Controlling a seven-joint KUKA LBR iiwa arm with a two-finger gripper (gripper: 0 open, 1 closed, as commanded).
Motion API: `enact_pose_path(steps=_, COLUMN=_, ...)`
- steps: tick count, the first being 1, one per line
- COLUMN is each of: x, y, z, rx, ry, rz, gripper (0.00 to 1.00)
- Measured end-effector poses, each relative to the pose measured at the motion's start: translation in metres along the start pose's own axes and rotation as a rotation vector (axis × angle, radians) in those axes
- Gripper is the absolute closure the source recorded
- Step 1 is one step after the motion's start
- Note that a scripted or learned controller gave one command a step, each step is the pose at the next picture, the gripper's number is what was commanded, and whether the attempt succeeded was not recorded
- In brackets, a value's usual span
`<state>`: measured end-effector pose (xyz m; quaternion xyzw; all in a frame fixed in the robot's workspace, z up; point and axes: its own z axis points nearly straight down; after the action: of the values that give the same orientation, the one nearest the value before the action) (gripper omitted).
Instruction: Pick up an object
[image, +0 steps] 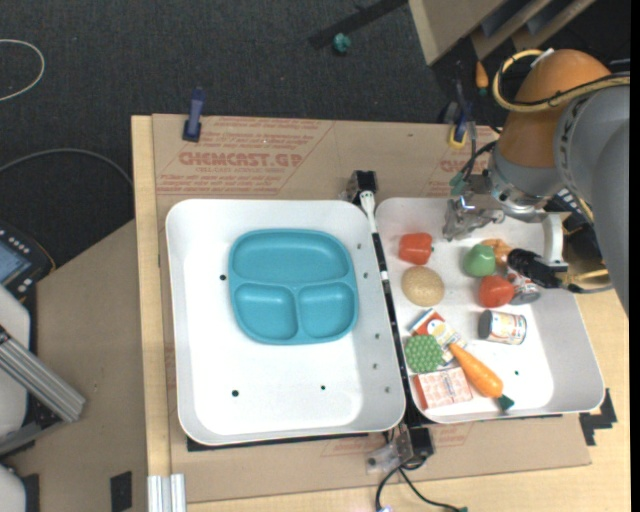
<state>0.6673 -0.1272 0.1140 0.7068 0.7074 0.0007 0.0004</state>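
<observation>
My gripper (461, 218) hangs over the far edge of the right bin (570, 385), with the grey and orange arm reaching in from the right. Nothing shows in its grasp. Just below it lie a red pepper (415, 247) and a green apple (480, 260). A beige potato (423, 286) and a red tomato (496, 291) sit a little nearer. Toward the front are a small can (503, 327) on its side, a carrot (478, 371), a green vegetable piece (422, 352) and a flat red-and-white packet (442, 386).
The left bin (200, 380) holds a teal divided plate (293, 284). A black divider strip (381, 280) runs between the two bins. Both stand on a cardboard sheet (240, 150) clamped at the back.
</observation>
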Motion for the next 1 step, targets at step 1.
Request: enact_pose_path(steps=1, x=-0.0173, y=0.0012, z=-0.1363, rx=-0.013, ry=-0.005, rz=0.002, gripper=1.0)
